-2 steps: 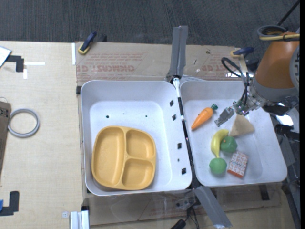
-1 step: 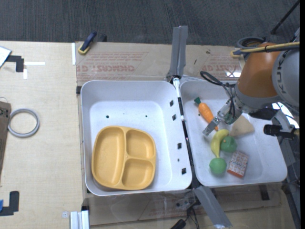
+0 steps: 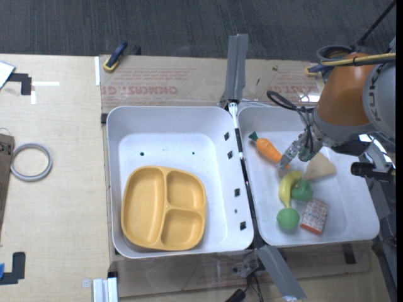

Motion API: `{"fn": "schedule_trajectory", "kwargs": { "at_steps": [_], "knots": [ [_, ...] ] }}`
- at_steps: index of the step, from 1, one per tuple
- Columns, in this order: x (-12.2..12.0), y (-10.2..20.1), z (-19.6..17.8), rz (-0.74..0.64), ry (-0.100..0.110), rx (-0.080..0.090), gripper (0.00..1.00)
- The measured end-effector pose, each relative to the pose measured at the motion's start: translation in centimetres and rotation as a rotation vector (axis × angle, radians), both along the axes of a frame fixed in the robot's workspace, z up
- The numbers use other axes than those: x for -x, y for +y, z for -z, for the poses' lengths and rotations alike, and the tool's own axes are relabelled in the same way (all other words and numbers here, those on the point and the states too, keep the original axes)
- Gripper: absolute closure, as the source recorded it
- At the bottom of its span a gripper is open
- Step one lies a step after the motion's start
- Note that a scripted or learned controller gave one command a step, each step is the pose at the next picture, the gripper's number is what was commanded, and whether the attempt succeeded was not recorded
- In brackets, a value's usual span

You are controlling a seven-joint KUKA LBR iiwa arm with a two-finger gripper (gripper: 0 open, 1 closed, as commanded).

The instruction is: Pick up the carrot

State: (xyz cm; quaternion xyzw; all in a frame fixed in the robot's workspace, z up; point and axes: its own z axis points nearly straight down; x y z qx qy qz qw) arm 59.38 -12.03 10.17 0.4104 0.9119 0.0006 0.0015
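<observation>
The carrot (image 3: pixel 267 148), orange with a green top, lies in the right bin (image 3: pixel 352 231) near its upper left corner, pointing down and to the right. My gripper (image 3: pixel 293 155) hangs low over the bin just right of the carrot's thin end, close to it. Nothing is visibly held in the gripper. The grey arm with its orange band (image 3: pixel 343 96) comes in from the upper right.
Below the gripper lie a banana (image 3: pixel 288 188), a green vegetable (image 3: pixel 303 191), a green ball (image 3: pixel 288 219), a pale cheese wedge (image 3: pixel 320 168) and a small red and white carton (image 3: pixel 314 217). A yellow divided plate (image 3: pixel 165 207) sits in the left bin (image 3: pixel 164 131). A tape roll (image 3: pixel 28 162) lies on the bench.
</observation>
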Motion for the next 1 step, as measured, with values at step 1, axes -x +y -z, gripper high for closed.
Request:
{"fn": "schedule_trajectory", "kwargs": {
  "at_steps": [1],
  "knots": [
    [-1.28,3.12,-9.01,0.147,0.002,0.001,1.0]
  ]
}}
